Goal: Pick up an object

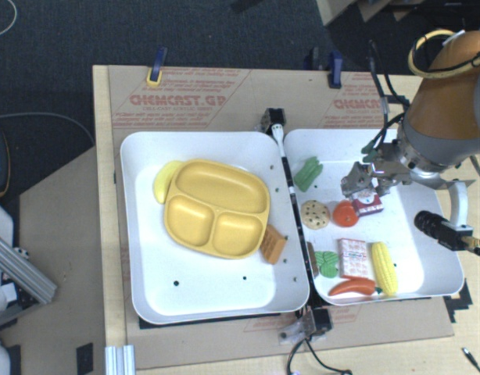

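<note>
My gripper (363, 184) hangs over the upper middle of the right bin (435, 252), at the end of the grey and orange arm (447, 100). Just below it lie a red tomato (345, 215) and a small red and white piece (370, 205), which the gripper partly covers. A round cookie (314, 214) sits left of the tomato. A green vegetable (308, 173) lies near the bin's upper left. Along the front edge are a green broccoli piece (327, 263), a pink and white packet (354, 257), a yellow corn cob (383, 268) and a red sausage (352, 287).
The left bin (146, 233) holds a yellow divided plate (216, 208), a yellow piece (165, 180) tucked under its left rim, and a brown cracker (273, 245) at its right. A black part of the arm (439, 229) overhangs the right bin's right side.
</note>
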### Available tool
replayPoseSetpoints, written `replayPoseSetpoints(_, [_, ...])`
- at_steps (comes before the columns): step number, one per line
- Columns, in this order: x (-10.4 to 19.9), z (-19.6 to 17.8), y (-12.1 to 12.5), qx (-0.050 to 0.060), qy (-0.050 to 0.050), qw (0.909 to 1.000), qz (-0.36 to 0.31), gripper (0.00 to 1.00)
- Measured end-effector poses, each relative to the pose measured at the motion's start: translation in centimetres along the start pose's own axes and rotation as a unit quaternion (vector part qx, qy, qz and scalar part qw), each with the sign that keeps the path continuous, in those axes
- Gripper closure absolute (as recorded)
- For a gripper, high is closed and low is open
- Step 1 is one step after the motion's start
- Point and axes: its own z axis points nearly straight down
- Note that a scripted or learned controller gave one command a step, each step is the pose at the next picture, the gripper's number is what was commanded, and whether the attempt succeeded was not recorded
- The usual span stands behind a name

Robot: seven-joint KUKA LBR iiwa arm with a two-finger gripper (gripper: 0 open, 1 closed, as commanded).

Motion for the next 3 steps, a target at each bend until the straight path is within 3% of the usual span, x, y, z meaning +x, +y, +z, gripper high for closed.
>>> replayPoseSetpoints(2, [0.3,0.3,0.9,-0.003,-0.001,1.0000,0.000,1.00])
replayPoseSetpoints(3, [0.8,-1.5,1.0,-0.004,-0.001,1.0000,0.000,1.00])
